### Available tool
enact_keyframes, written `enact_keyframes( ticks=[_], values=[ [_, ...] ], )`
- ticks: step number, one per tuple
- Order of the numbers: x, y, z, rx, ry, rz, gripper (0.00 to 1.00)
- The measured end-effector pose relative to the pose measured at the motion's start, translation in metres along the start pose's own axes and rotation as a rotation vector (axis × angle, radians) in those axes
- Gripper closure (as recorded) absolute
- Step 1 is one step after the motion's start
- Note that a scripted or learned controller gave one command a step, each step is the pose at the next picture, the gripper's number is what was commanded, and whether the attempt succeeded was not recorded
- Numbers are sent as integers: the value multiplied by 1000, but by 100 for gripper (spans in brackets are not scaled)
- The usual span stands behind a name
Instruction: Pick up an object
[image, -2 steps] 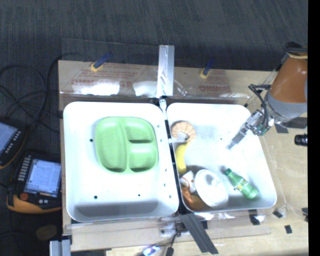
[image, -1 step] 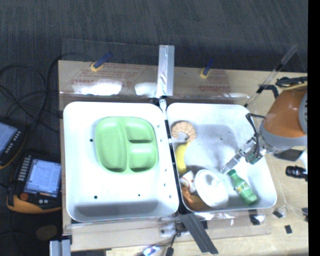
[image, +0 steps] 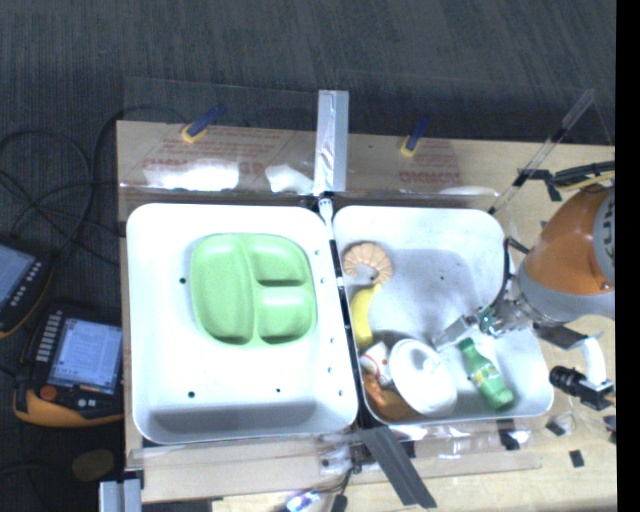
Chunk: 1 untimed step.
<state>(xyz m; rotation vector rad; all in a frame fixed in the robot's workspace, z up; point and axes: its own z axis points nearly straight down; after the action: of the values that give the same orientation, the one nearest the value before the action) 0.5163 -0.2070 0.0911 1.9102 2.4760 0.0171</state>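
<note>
The right bin (image: 440, 250) holds several objects. A tan ring-shaped pastry (image: 367, 261) lies at its back left, and a yellow banana (image: 361, 315) runs along the left wall below it. At the front, a white cup (image: 421, 374) rests partly over a brown bowl (image: 385, 400). A green bottle (image: 485, 373) lies tilted at the front right, its cap pointing up-left. My gripper (image: 478, 325) is low in the bin's right side, just above the bottle's cap end. The orange-banded wrist (image: 565, 262) stands behind it. I see nothing lifted.
A green divided plate (image: 252, 287) lies in the left bin (image: 160, 400). The divider between the bins runs down the middle. The right bin's back centre is bare white floor. Tablets and cables lie off the bench to the left.
</note>
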Motion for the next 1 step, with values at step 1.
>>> enact_keyframes(
  ticks=[1],
  values=[
    [-1, 1, -9, 0, -3, 0, 100]
  ],
)
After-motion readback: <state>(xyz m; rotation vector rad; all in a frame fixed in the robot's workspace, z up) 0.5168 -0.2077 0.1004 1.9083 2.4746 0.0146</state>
